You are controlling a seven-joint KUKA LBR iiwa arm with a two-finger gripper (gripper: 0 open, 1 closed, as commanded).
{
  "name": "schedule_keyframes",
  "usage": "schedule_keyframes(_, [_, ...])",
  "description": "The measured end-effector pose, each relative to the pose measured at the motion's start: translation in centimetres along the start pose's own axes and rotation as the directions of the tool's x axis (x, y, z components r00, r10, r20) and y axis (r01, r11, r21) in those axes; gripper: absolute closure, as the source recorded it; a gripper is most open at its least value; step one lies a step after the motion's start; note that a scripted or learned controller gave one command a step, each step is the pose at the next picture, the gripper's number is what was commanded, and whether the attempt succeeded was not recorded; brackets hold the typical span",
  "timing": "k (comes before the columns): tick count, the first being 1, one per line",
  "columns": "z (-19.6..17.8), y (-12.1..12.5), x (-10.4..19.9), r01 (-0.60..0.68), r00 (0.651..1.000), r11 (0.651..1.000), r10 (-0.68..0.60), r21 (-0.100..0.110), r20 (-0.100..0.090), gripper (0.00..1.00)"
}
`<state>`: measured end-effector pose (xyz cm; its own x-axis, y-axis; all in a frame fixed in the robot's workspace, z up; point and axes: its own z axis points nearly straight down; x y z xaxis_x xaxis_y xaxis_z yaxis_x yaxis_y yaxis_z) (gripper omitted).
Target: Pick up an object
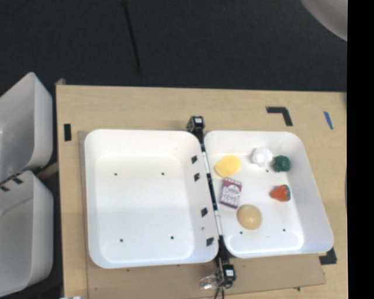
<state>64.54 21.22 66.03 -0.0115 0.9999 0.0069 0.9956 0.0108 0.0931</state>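
The right bin (310, 216) holds several small objects. A yellow lemon-shaped piece (227, 166) lies near its left wall. Below it a small purple and white carton (231, 193) lies flat, and a tan round ball (249, 216) sits just below that. Toward the back right are a white crumpled object (262, 156) and a dark green object (281, 163) side by side. A red strawberry-like object (280, 193) rests near the right side.
The left bin (140, 198) adjoins the right one along a clipped seam (207, 187). Both sit on a tan board (146, 108). White containers (20, 175) stand off the bench at the far left. A pale grey shape (327, 14) shows at the top right corner.
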Motion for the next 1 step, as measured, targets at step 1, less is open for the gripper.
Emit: schedule_keyframes(1, [-1.11,0.3,-0.01,0.002,1.0,1.0,-0.002,-0.027,-0.006,1.0])
